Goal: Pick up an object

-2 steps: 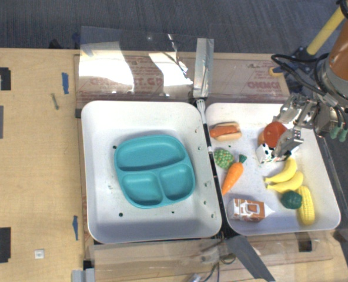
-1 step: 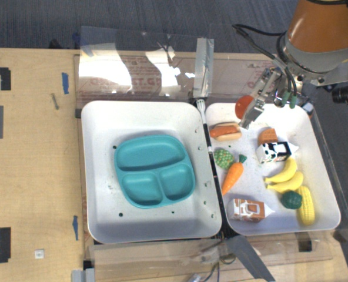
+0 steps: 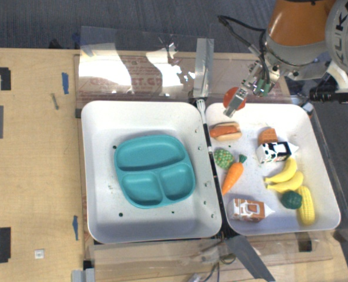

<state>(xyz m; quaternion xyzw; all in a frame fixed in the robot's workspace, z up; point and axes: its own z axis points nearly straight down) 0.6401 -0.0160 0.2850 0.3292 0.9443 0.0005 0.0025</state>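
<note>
A: Where do we stand with the pick?

B: Our gripper hangs over the far left corner of the right bin, with something red-orange right at its tip. We cannot tell whether that piece sits between the fingers or merely behind them, so we cannot tell if the hand is clenched or released.

A: What lies below it?

B: The hot dog, against the bin's left wall near the far edge, just beneath the gripper. Nearer us along that wall come the green berry-like piece and the carrot, tilted, with its leafy end by the green piece. The small carton rests near the front edge. Toward the right wall we have the black-and-white toy, the bananas and the corn, packed close together.

A: And the left bin?

B: It carries the teal divided plate in its middle; no pick there, we judge.

A: So how do we do this well?

B: If nothing is held, we think the hot dog is the fair target: it lies apart from the cluster. We should come straight down, span its short width and keep clear of the wall, since a finger catching the rim would spoil the closure. Then lift slowly and check that something truly rides between the fingers.
</note>
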